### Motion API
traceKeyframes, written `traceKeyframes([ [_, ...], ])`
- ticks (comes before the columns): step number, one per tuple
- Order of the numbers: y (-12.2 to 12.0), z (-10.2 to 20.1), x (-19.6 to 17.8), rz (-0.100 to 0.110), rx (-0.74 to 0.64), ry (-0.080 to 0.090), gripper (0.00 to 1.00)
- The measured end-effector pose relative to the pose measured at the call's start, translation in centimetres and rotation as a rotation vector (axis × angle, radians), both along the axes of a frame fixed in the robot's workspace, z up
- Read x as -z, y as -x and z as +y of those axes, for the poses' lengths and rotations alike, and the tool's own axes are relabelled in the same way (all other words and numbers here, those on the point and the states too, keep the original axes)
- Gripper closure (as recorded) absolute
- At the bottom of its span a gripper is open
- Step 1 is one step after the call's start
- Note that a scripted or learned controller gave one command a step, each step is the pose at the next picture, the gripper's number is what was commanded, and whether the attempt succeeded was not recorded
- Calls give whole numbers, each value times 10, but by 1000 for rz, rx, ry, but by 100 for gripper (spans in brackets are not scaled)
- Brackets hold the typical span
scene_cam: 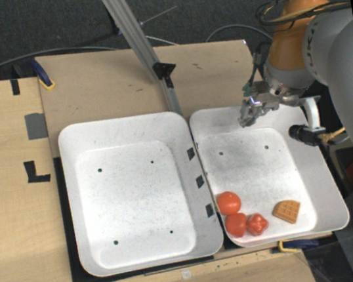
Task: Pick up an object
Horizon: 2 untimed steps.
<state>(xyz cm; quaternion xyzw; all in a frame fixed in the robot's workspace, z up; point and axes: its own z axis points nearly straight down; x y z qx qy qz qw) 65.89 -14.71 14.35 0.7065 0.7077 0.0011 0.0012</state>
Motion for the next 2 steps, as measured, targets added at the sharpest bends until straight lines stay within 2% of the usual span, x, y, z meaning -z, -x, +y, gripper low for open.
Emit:
traceKeyframes([
  [2,-6,13,-124,-3,-1,1,100],
])
